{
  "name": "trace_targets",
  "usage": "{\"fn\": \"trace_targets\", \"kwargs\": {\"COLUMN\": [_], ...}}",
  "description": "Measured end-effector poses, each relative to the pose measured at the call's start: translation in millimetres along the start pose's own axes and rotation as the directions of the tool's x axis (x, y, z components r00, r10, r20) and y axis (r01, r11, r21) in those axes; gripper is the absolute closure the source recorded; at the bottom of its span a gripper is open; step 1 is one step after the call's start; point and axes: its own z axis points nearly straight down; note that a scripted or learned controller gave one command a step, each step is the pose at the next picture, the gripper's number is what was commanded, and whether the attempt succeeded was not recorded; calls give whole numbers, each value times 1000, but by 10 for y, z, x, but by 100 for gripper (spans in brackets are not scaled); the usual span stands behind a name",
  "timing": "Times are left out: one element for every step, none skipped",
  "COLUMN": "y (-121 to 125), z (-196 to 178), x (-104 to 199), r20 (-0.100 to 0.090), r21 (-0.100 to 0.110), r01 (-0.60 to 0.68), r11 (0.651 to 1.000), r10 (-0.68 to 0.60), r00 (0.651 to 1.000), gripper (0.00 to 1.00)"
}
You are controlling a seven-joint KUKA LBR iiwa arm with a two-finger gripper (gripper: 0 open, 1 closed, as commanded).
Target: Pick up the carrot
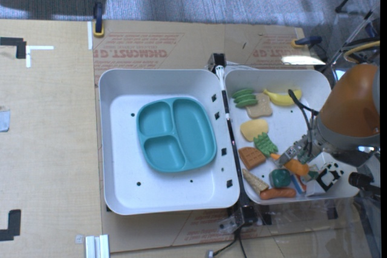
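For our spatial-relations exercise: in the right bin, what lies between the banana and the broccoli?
In the camera view, the yellow potato-like piece lies between the banana and the broccoli.

Two shallow white bins (115, 148) (314, 84), one teal three-compartment plate (176, 134), and about ten small toy foods (255, 129).

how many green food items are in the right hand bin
3. Green pea pods lie at the bin's top left, a leafy green piece sits mid-bin below the yellow piece, and a dark green round piece lies near the bottom. The arm may hide more.
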Motion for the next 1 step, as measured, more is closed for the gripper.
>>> {"fn": "trace_targets", "kwargs": {"y": [606], "z": [-806], "x": [502], "r20": [-5], "r21": [11], "r01": [-259], "r11": [966], "r10": [259], "r00": [966], "gripper": [100]}}
